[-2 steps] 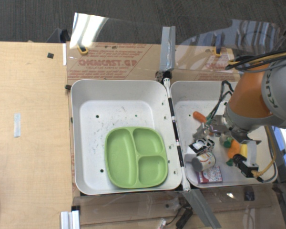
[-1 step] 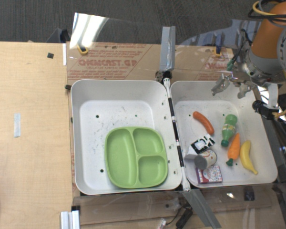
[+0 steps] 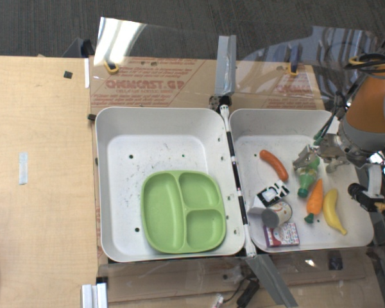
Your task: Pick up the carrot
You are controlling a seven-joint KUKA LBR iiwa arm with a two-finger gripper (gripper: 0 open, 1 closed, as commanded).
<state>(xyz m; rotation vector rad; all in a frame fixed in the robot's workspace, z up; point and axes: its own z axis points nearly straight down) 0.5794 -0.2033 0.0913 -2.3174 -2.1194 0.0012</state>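
The carrot [image 3: 315, 197] is orange with a small green tip and lies in the right bin [image 3: 256, 124], right of centre, pointing toward the bin's front. It lies between a green toy [image 3: 305, 183] on its left and a yellow banana [image 3: 334, 211] on its right. My gripper [image 3: 319, 162] hangs just behind the carrot, over the green toy's upper end. Its grey fingers [image 3: 304, 160] are spread apart and open, with nothing held between them. The arm's orange band [image 3: 371, 104] rises at the far right.
An orange-red sausage [image 3: 274, 164] lies left of the gripper. A black-and-white object [image 3: 272, 193], a grey can [image 3: 278, 213] and a pink card [image 3: 283, 235] crowd the bin's front. The left bin [image 3: 115, 146] holds a green divided plate [image 3: 183, 211].
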